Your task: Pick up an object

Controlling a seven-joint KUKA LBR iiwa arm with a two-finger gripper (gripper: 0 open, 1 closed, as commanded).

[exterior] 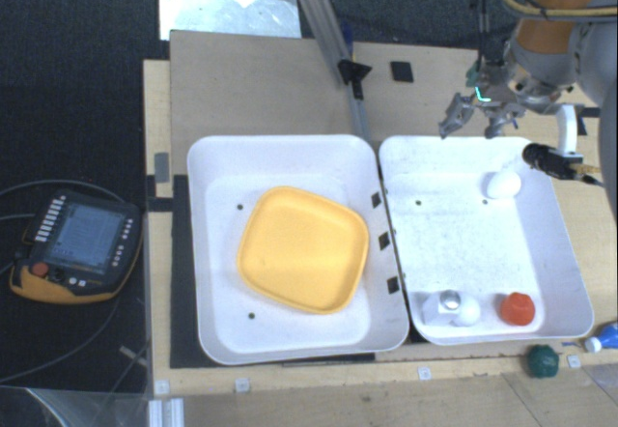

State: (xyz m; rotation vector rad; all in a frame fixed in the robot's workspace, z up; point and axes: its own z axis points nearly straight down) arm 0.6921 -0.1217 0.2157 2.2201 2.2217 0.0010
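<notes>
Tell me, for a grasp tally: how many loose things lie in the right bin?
3: a white ball near the far right corner, a white-and-silver thing at the near wall, an orange thing beside it.

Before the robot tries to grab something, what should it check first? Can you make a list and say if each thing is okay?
1. End effector carries nothing: ok, nothing sits between its fingers, which look spread.
2. It is over a target: not ok, it hangs above the far rim of the right bin, not over any object.
3. Nearest thing is free to grab: ok, the white ball lies alone on the bin floor.
4. Orange object has room around it: ok, it lies apart from the white and silver objects.
5. Yellow plate is easy to grip: cannot tell; it lies flat in the left bin.
</notes>
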